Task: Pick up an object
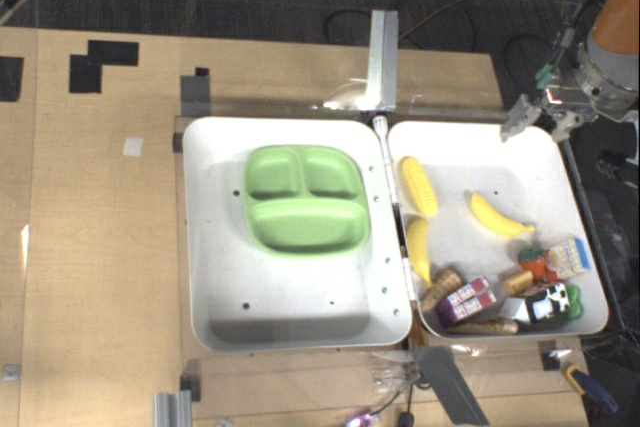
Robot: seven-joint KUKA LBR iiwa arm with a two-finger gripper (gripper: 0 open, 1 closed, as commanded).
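Pre-grasp: tool [540,115] above rt bin [560,160] far corner, grip state unclear. Next: descend onto banana [498,216].

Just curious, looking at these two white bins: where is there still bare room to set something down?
Left bin: a bare strip along the near wall, in front of the green tray, plus margins at its sides. Right bin: open floor at the far end, between the corn cob and banana. Its near end is crowded with small packages.

Bright, even overhead light; soft shadows, mild glare, slightly soft focus.
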